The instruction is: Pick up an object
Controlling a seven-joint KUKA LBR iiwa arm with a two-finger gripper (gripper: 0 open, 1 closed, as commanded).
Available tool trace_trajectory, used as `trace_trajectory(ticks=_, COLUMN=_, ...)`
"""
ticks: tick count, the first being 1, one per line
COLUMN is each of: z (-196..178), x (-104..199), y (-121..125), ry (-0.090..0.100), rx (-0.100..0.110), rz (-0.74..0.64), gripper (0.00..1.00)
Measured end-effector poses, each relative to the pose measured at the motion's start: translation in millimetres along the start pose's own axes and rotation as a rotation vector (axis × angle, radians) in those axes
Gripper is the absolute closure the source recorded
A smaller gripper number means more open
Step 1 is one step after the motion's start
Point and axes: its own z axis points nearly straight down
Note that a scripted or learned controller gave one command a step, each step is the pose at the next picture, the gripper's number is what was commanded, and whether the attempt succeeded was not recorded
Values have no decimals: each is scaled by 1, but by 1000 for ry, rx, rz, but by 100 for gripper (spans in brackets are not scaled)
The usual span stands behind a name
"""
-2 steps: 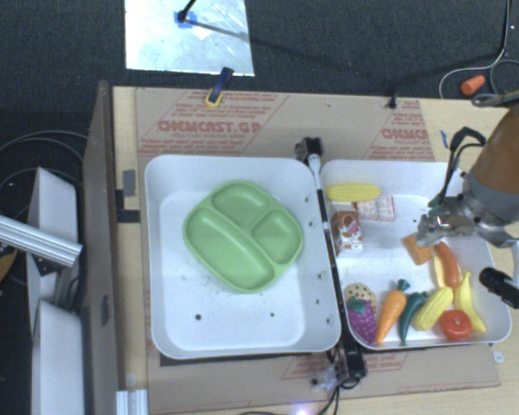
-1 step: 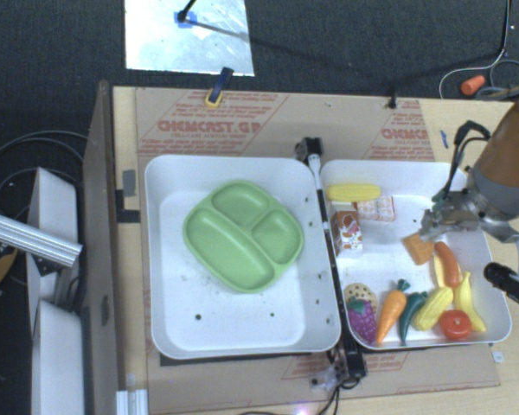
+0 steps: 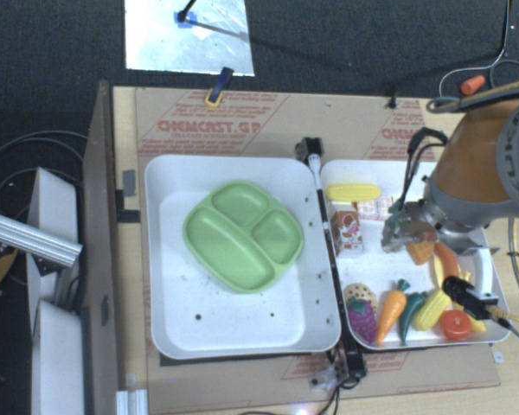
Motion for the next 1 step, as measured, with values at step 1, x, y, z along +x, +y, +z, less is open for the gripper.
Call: trace_trajectory(ticks=1, z=0, x=-5, y=0, ry=-3, rx=-2, rz=8, gripper=0)
